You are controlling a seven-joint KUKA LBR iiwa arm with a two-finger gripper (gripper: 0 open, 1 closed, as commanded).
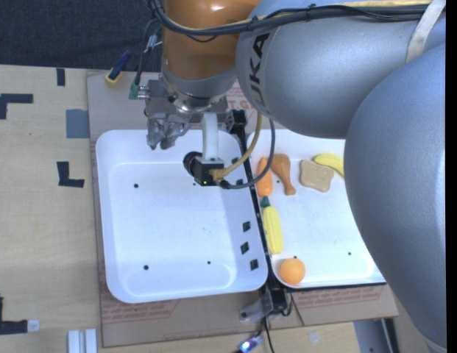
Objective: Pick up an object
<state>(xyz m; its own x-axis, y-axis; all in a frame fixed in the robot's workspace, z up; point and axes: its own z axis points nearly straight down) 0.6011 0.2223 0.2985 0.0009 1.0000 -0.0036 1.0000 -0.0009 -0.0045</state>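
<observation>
Over the left bin, the jaws hang near its far rim.

the arm looked like smooth shiny grey metal, the bins smooth white plastic, the tabletop pale wood.

Grey arm over two white bins, claw above left bin, corn, orange in right bin

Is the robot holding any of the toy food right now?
No. The gripper hangs over the left bin with nothing in it. The corn, orange, drumstick, bread and banana all lie in the right bin.
</observation>
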